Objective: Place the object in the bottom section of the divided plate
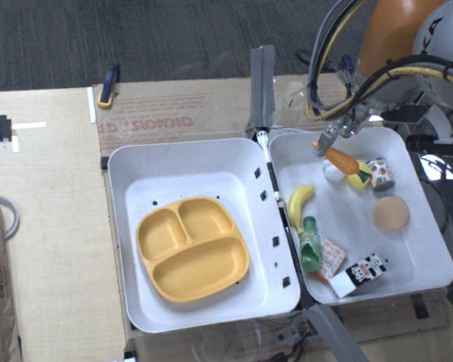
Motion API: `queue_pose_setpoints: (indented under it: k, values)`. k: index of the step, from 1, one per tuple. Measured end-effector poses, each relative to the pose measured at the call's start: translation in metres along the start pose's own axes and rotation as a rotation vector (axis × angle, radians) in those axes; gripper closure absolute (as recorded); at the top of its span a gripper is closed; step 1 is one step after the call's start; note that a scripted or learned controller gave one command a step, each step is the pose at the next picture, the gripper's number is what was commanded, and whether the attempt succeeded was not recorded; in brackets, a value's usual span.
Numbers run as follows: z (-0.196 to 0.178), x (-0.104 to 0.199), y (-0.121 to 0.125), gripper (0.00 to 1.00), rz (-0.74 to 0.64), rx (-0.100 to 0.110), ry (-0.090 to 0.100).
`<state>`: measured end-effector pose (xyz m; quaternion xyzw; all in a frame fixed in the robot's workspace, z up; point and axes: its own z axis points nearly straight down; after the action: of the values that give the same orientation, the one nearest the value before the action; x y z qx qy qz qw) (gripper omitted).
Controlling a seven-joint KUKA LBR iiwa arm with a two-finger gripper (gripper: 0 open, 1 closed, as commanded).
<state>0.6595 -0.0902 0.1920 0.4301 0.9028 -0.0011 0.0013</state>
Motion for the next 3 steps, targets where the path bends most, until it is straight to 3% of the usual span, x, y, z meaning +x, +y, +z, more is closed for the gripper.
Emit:
queue_pose_setpoints:
  k: [1,3]
  values:
    - [0.000,0.096,-0.008,1.00,-0.182,-0.001,0.002]
    - [-0.018,0.092,-0.008,1.00,-0.177,-0.002,-0.003]
